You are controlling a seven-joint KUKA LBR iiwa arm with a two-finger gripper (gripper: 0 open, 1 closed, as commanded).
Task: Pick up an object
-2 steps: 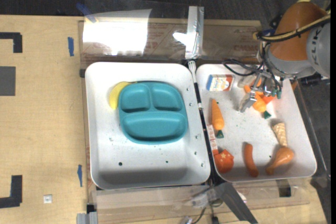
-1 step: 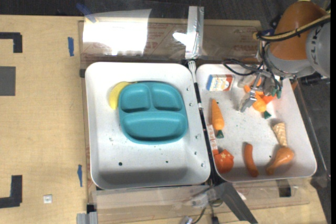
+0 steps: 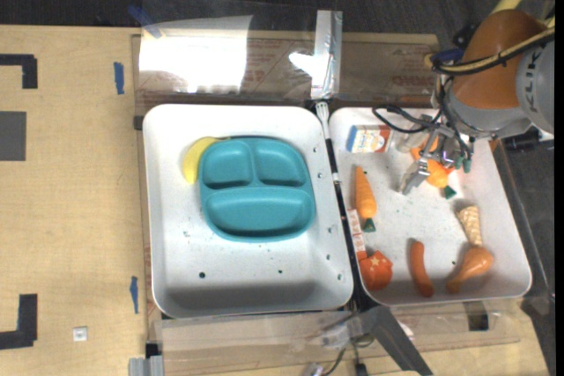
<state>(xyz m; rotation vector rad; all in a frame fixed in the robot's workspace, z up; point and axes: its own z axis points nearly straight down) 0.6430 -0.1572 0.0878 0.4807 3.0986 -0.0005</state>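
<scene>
The gripper (image 3: 423,172) hangs over the right bin (image 3: 515,273), jaws spread narrowly beside a small orange toy (image 3: 438,177), apparently picked as the nearest target; whether they grip it, I cannot tell. The carrot (image 3: 364,195) lies apart.

We take this for a robotics lab — a plywood bench (image 3: 70,216) marked with black tape, two white bins (image 3: 167,277) fixed side by side, a clear plastic screen (image 3: 229,57) behind them, and loose cables (image 3: 401,114) trailing from the grey-and-orange arm (image 3: 507,66) — toy food as test pieces
</scene>
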